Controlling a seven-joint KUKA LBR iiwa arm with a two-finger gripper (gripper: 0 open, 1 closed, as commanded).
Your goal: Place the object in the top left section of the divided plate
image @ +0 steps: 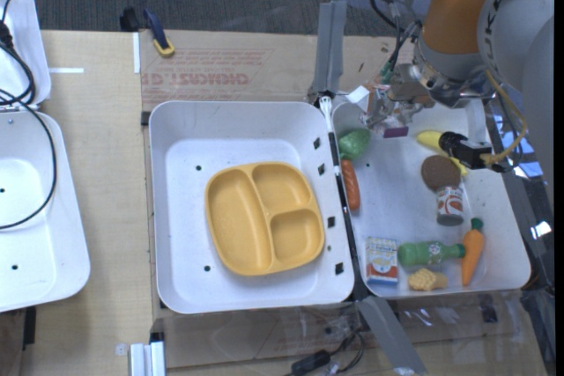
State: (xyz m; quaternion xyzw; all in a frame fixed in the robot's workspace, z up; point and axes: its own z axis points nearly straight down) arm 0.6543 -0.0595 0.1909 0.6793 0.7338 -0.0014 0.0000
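Gripper [385, 121] over right bin's [511, 273] top-left corner, green object [353, 143] just below-left; jaw state unclear.

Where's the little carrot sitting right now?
The carrot lies in the right bin, near its lower right corner in the camera view, just right of the green bottle and below the small can.
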